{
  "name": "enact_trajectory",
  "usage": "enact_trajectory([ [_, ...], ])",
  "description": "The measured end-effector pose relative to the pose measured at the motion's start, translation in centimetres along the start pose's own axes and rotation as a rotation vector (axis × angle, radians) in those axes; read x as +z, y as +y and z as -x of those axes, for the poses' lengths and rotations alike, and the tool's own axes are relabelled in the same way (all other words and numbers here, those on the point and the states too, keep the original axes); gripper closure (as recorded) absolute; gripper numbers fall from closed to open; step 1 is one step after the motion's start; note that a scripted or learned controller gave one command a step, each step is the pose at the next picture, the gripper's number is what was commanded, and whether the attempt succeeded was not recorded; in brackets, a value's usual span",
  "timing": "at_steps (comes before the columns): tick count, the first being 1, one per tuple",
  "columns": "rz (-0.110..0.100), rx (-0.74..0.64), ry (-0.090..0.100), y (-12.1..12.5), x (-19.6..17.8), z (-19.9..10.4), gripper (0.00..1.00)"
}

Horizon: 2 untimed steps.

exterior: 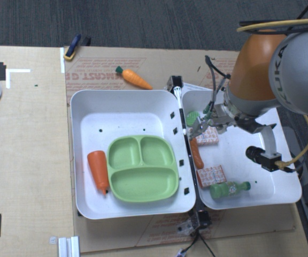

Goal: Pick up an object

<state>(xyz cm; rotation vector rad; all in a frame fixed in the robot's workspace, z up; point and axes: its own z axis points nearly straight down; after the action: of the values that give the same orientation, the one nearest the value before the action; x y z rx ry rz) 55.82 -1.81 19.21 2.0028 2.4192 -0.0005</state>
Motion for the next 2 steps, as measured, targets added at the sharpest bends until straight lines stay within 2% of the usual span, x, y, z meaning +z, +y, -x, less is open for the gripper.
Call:
enact_trajectory([
  [2, 0.000, 0.000, 0.000, 0.00, 0.00, 0.00, 0.00],
])
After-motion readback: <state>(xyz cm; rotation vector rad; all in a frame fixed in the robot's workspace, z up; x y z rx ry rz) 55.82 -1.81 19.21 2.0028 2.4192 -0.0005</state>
